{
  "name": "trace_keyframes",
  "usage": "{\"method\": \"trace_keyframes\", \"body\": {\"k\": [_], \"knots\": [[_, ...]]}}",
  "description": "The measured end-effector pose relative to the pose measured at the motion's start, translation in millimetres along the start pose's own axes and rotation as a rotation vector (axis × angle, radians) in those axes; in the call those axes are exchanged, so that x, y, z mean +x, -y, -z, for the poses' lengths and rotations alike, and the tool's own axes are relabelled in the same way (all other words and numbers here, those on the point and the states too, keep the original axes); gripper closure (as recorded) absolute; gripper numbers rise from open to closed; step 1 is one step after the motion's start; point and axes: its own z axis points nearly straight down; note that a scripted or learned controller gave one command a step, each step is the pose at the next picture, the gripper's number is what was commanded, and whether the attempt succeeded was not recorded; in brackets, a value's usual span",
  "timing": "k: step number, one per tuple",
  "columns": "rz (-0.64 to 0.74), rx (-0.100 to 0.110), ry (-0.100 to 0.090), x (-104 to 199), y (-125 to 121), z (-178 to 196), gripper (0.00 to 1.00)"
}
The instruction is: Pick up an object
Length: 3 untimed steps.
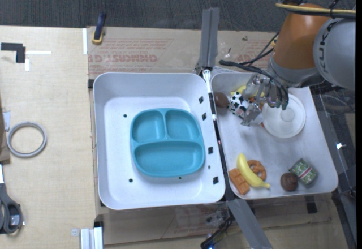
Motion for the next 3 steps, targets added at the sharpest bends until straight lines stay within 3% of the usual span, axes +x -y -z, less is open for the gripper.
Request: {"method": "trace_keyframes", "body": {"k": [1, 2, 3], "knots": [[-0.093, 0.0, 0.017, 7.1, -6.3, -0.3, 0.0], [-0.036, -0.006, 0.038, 41.6, 1.9, 0.5, 0.0], [-0.151, -0.007, 0.032, 41.4, -3.3, -0.1, 0.0]]}}
